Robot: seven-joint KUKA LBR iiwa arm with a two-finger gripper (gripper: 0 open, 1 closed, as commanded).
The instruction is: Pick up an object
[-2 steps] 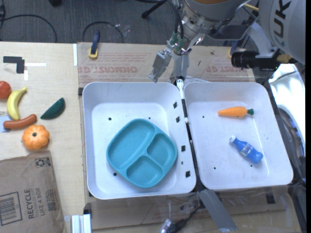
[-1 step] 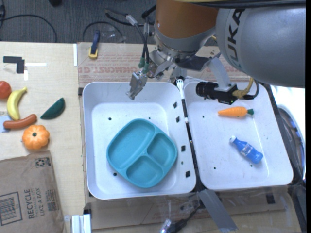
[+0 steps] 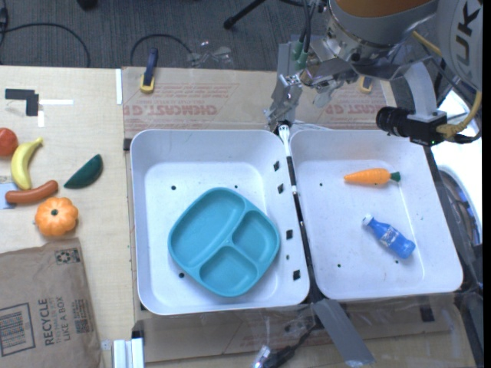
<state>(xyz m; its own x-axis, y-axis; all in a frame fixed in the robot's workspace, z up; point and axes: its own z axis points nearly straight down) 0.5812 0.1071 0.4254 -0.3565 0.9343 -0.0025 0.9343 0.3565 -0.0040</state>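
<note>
The right bin (image 3: 430, 282) holds an orange toy carrot (image 3: 368, 177) near its back and a small blue bottle (image 3: 389, 236) lying toward its right side. A light-blue divided plate (image 3: 224, 241) lies in the left bin (image 3: 153, 205). My gripper (image 3: 278, 119) hangs above the back rim where the two bins meet, well clear of the carrot, bottle and plate. Nothing shows in it.
On the bench left of the bins lie a tomato (image 3: 6, 141), a banana (image 3: 23, 162), a sausage (image 3: 31, 193), a small pumpkin (image 3: 56, 216) and a dark green piece (image 3: 84, 171). A brown paper bag (image 3: 42, 305) sits at the front left.
</note>
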